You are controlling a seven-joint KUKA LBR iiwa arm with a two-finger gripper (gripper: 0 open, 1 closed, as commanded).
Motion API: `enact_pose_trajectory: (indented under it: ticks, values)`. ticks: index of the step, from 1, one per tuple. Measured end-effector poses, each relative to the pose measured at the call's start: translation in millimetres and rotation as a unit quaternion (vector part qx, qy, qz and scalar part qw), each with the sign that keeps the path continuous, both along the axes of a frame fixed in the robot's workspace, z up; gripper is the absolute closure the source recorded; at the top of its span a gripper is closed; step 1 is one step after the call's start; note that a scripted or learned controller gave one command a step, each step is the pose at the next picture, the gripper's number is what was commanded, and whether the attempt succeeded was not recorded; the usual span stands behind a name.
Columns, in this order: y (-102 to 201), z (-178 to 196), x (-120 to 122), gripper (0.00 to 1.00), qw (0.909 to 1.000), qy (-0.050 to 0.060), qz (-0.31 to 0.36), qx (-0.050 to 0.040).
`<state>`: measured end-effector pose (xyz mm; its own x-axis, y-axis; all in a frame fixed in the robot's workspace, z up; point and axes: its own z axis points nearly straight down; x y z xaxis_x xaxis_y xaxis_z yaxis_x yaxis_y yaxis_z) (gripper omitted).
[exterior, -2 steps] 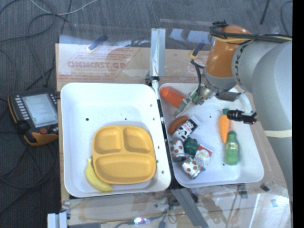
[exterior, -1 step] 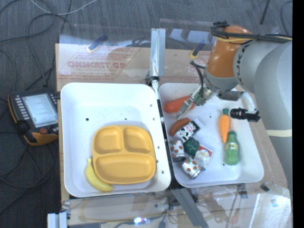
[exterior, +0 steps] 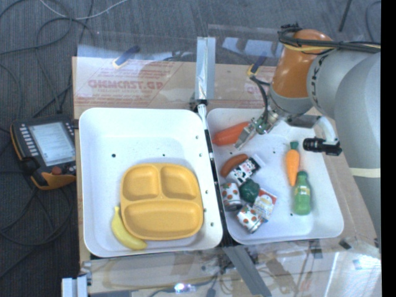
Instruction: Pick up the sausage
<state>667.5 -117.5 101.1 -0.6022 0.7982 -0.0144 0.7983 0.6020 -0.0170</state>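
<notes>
The hand (exterior: 247, 133) hovers in the right bin (exterior: 322, 228), the sausage (exterior: 234, 164) just below it.

A yellow divided plate (exterior: 162, 201) lay in the left bin (exterior: 105, 135), toward its near right corner, with a banana (exterior: 124, 231) touching the plate's near left edge. In the right bin (exterior: 322, 228), a carrot (exterior: 292, 166) lay toward the right edge, and a green bottle (exterior: 302, 193) stood just nearer than it. A cluster of small printed cans and cartons (exterior: 247, 200) sat along the left edge toward the near side. A handheld control pendant (exterior: 42, 148) rested on the carpet left of the bench.
</notes>
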Motion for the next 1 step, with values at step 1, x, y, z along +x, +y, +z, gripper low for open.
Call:
enact_pose_trajectory:
  ticks: [1]
  values:
    - [47.6,118.7,-8.6,1.00,0.9988,-0.002,0.047,0.0091]
